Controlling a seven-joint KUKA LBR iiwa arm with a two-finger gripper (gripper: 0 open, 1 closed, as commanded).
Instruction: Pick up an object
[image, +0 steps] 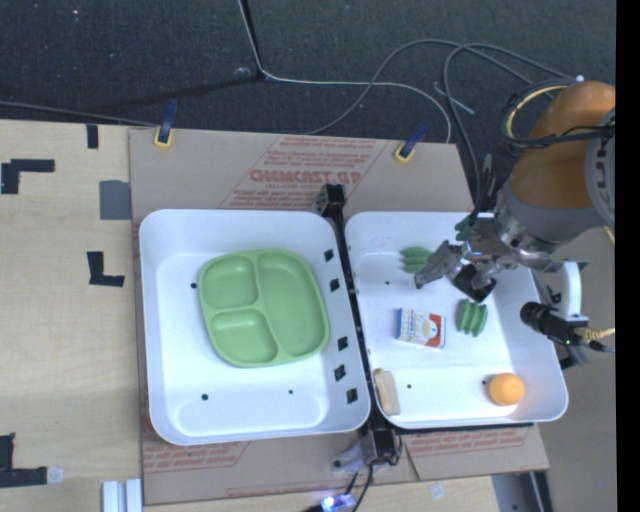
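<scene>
- Nearest the camera, at the lower edge of the frame, a small tan block (386, 391) lies in the lower left corner of the right bin (455, 405), just beside the divider between the two bins.
- Lower right in that same bin sits an orange ball (506, 389), close to the bin's corner and well apart from the tan block.
- Toward the middle of the right bin lies a small white carton (419, 327) with blue and red print, flat on the bin floor.
- Just right of the carton is a green ridged piece (472, 317), upright in the frame; a second green piece (415, 259) lies in the bin's upper part.
- My end effector (458, 268) hangs over the upper middle of the right bin, between the two green pieces, above and to the right of the carton. I cannot tell whether it is spread or closed, and I see nothing held in it.
- My arm (560, 170), grey with an orange band, comes in from the upper right of the frame.
- Left bin (165, 300) holds a green divided plate (264, 306), three compartments, lying flat at its centre.
- Both bins rest on a cardboard sheet (300, 170) spread over the tabletop (60, 330).
</scene>
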